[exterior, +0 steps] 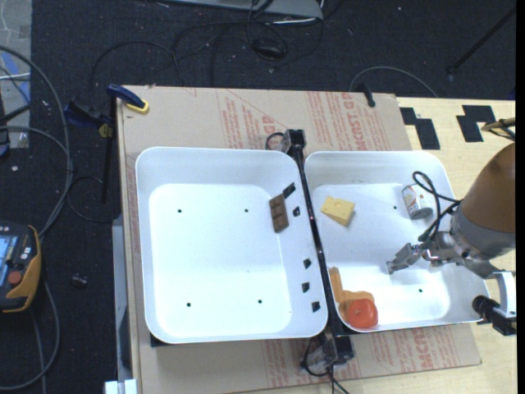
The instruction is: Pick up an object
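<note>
The left bin (164,245) holds 1 thing, a brown chocolate-bar-like block (279,214) lying against its right wall, toward the far side. Just across the divider, the right bin (385,167) has 3 objects. A yellow sponge-like block (338,210) lies in its far-left part. A red tomato-like ball (360,311) sits in the near-left corner, touching an orange stick (335,283) that runs along the left wall. A small grey-and-white cylinder (414,201) (tipped on its side) lies far right. The gripper (402,262) sits low over the bin floor near its middle, well apart from every object; its fingers look closed with nothing between them.
</note>
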{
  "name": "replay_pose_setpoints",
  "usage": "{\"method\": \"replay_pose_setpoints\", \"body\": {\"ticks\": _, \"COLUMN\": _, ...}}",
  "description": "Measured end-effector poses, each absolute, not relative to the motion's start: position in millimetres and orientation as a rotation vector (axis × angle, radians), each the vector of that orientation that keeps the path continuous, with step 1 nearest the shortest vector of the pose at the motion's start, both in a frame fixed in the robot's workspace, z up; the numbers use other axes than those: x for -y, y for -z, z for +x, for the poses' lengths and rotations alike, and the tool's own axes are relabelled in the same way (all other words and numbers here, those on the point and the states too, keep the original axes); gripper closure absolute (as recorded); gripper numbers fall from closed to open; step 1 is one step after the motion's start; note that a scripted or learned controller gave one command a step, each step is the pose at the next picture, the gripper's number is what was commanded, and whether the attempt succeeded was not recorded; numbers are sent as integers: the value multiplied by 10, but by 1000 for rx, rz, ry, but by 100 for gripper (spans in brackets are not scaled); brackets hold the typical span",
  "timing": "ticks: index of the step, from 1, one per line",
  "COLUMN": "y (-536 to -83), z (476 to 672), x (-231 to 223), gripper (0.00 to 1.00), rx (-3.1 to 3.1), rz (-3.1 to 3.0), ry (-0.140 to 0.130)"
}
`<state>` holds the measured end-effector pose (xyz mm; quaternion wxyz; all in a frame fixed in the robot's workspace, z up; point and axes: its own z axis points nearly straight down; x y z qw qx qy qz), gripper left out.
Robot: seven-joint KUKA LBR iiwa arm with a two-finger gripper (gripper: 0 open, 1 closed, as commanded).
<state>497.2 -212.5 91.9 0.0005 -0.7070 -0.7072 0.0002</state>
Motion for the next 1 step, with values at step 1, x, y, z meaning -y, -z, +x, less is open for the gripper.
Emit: {"method": "replay_pose_setpoints", "body": {"ticks": 1, "y": -1025, "z": 4975, "x": 2126, "gripper": 100, "rx": 2221, "rz": -2221, "ry": 0}}
